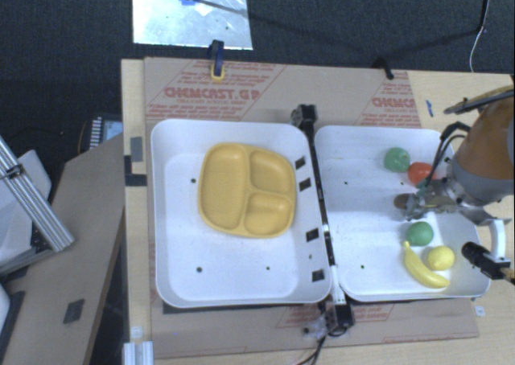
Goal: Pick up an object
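A: What sits on the worktop [265, 82] in the camera view?

B: Two shallow white bins of smooth plastic, side by side. The left bin [173, 275] holds one yellow divided tray [245, 189], glossy, rounded at the corners, with three compartments. The right bin [354, 275] holds five small smooth pieces: two green balls, one orange-red round piece, one yellow lemon shape and one curved yellow banana [422, 268].

A: Where is the hand?

B: The hand [412, 205] is at the right of the frame, low over the right bin, below the upper green ball [396, 159] and the orange-red piece [420, 171]. The lower green ball [419, 233] lies just below the hand, with the lemon [440, 257] further down and to the right.

A: Wide, narrow, or holding anything?

B: I cannot tell.
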`<action>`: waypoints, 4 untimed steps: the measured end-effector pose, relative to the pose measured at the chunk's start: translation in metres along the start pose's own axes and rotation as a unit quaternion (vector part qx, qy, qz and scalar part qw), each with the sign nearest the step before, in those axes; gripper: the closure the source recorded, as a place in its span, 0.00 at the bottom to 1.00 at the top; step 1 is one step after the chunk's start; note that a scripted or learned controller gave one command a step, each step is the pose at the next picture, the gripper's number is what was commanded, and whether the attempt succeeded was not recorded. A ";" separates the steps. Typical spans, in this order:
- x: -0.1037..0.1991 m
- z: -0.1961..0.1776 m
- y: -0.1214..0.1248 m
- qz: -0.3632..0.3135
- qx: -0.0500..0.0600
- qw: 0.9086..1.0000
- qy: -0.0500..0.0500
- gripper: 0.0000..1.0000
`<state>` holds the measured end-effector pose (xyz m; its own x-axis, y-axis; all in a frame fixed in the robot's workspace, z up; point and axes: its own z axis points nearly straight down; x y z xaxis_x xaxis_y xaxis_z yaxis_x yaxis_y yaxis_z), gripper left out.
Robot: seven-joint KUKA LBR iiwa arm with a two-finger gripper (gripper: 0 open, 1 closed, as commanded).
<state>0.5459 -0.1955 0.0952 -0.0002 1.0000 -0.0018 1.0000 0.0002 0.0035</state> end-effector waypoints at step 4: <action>0.055 -0.129 -0.005 -0.005 0.001 1.000 0.001 1.00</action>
<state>0.5404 -0.1407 0.2246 -0.0094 1.0000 0.0012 1.0000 0.0094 0.0008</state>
